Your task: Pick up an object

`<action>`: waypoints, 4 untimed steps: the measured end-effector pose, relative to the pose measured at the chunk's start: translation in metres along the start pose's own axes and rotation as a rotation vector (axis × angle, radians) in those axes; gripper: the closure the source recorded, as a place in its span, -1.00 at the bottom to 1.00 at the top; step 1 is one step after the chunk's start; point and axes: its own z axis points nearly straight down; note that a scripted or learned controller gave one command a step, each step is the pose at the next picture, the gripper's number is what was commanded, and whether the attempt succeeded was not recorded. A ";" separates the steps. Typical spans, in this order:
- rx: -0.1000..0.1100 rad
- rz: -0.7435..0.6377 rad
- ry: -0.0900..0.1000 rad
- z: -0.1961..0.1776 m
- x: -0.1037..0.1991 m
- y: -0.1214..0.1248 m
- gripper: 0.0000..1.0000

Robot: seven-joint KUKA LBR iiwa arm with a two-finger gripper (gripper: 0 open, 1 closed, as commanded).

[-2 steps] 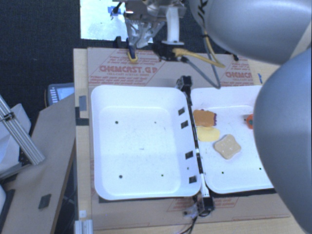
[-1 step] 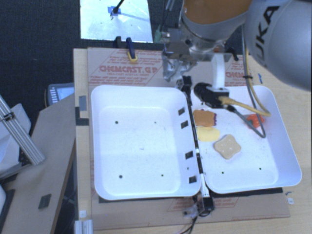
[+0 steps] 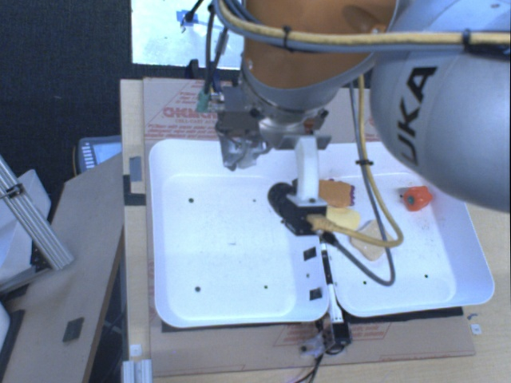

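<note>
My gripper (image 3: 239,155) hangs over the far edge of the left bin (image 3: 164,246), near its back right part, with nothing visible beneath it. In the right bin (image 3: 467,282) lie an orange-brown block (image 3: 336,191), a yellow piece (image 3: 344,218) just in front of it, a pale beige piece (image 3: 370,244) nearer the front, and a small orange-red object (image 3: 415,199) further right. All of these lie to the right of the gripper, partly behind the arm's cable.
The big grey and orange arm covers the back of the right bin. Both bins rest on a cardboard sheet (image 3: 172,114). A grey metal rail (image 3: 32,222) and a wooden side bench (image 3: 72,294) stand at the left.
</note>
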 end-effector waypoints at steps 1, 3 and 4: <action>-0.003 0.008 -0.002 -0.010 -0.005 0.004 1.00; -0.002 0.008 -0.002 -0.110 -0.004 0.023 -1.00; -0.002 0.008 -0.002 -0.110 -0.004 0.023 -1.00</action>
